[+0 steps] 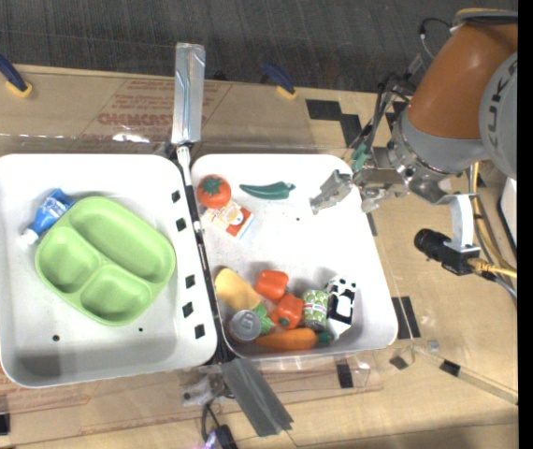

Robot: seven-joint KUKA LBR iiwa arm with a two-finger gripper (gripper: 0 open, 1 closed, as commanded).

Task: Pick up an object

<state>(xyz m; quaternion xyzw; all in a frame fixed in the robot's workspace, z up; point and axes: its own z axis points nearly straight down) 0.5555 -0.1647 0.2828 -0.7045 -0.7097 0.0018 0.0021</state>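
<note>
My gripper (330, 193) hangs over the far right corner of the right bin (365, 251), with nothing seen in it. To its left lie a dark green chilli (266, 190), a red tomato (215, 191) and a small red and white carton (230, 219). Piled at the bin's near edge are a yellow piece (234, 290), an orange pepper (271, 283), a red pepper (289, 311), a carrot (285, 340), a grey can (245, 325), a green can (316, 305) and a black and white carton (342, 303).
The left bin (23, 344) holds a green divided plate (106, 258) and a blue and white packet (50, 211) at its far left. A metal strip (188, 92) stands between the bins at the back.
</note>
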